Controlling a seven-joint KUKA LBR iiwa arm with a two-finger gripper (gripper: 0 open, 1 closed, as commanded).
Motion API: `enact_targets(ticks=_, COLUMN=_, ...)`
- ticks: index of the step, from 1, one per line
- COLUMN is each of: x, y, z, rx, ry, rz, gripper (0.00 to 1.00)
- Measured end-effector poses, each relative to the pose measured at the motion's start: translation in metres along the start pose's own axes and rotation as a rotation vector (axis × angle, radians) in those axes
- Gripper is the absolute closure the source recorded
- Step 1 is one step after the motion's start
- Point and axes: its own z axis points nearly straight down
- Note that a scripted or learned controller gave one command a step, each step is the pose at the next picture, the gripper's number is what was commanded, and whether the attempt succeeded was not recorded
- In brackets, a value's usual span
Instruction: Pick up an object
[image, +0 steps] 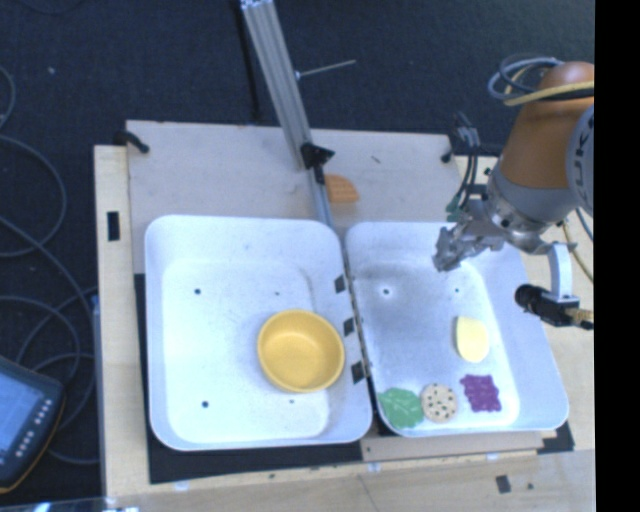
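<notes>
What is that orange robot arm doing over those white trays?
The robot arm is trying to pick something up. Its hand hangs over the back part of the right bin, not touching any toy. Near the front of that bin lie a pale yellow piece, a purple piece, a cookie and a green piece. A yellow bowl sits in the left bin. Nothing is in the hand so far.
</notes>
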Motion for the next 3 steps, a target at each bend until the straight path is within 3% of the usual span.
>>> enact_targets(ticks=1, x=0.044, y=-0.001, z=0.003, rx=0.002, ry=-0.001, rz=0.001, gripper=1.0)
enact_targets(ticks=3, x=0.16, y=0.001, z=0.004, rx=-0.001, ry=0.001, rz=-0.001, gripper=1.0)
